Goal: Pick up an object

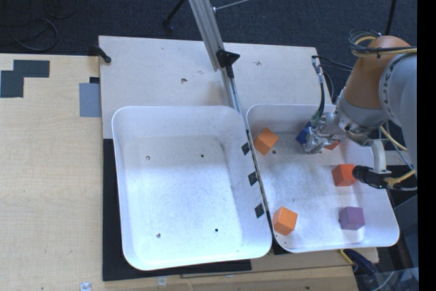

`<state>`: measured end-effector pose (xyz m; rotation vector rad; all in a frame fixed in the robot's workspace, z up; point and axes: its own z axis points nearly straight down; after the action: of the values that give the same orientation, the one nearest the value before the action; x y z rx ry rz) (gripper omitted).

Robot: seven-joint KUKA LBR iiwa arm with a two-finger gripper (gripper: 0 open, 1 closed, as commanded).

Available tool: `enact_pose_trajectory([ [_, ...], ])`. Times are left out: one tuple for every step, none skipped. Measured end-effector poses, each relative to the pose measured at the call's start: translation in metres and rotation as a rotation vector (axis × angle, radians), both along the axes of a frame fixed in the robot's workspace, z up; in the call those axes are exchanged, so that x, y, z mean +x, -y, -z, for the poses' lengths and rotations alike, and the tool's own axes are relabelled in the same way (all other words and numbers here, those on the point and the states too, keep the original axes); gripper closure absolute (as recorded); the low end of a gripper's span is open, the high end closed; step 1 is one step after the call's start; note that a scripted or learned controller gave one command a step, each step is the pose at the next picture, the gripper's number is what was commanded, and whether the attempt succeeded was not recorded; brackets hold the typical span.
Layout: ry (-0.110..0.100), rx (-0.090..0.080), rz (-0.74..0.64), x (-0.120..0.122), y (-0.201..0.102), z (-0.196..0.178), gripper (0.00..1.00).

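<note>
My gripper [315, 142] is low in the right bin [320, 238], near its back wall. A small blue block [303, 135] lies right against its left side, and a bit of a red block [332, 144] peeks out at its right. Whether either is held I cannot tell. Elsewhere in that bin, an orange cube [266, 141] rests by the left wall, another orange cube [285, 220] lies at the front left, a red-orange cube [343, 174] is on the right, and a purple cube [351, 217] sits at the front right.
The left bin [122, 146] stands beside the right one, with a divider with black clips [252, 177] between them. A slanted aluminium bar [204, 17] rises from the bench behind the bins. Cables hang along the arm [375, 88] at the right.
</note>
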<state>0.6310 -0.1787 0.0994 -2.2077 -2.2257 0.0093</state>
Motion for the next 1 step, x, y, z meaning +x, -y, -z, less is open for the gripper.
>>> enact_pose_trajectory([
  [-0.001,0.0,-0.004,0.0,-0.0009,0.0005,0.0],
])
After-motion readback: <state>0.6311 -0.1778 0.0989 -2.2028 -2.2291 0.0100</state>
